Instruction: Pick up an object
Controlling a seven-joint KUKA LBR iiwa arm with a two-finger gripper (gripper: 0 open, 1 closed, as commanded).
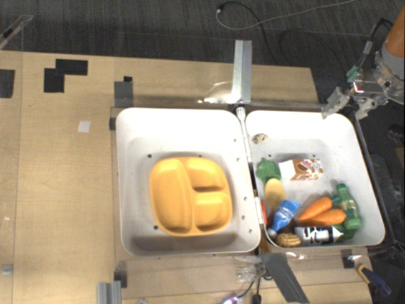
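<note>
The right bin (354,138) holds several small items bunched at its near side: two orange carrots (321,211), a blue and white bottle (284,213), a green piece (267,170), a pale yellow piece (274,190), a white packet with brown print (304,168), a dark tube (316,235) and green pieces (349,209). A small pale object (259,138) lies alone near the bin's far left corner. My gripper (347,102) hangs over the far right corner of this bin, well above the items, fingers spread and nothing between them.
The left bin (136,144) carries a yellow divided tray (190,194). A metal post (242,71) rises behind the seam between the bins. A cable (278,19) runs across the dark floor at the back.
</note>
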